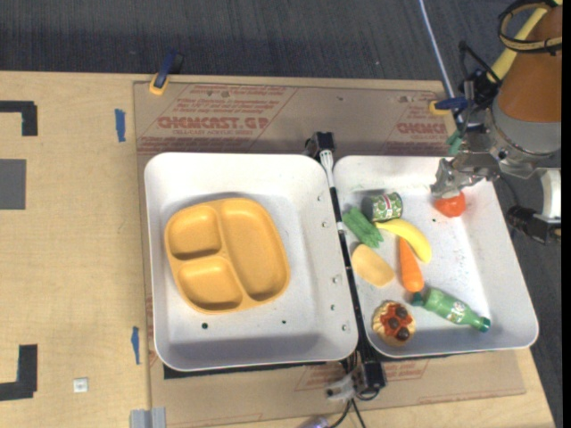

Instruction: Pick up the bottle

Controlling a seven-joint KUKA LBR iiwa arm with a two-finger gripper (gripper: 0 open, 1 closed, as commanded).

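Wooden bench w/ cardboard sheet under two white bins. Left bin carries a yellow divided tray. Right bin has the clutter: green bottle lying on its side near the front right, just beside a carrot; also banana, green can, pale potato-like piece, muffin w/ berries.

Risks: bottle lies flat & round, so it prob rolls or squirts out if pinched off-centre; carrot tip sits close to the neck end, could get nudged or grabbed instead.

Gripper is at the bin's back right, well apart from the bottle, right over a red tomato-like item, seemingly touching it. Finger spread: can't tell; no sign it's holding anything.
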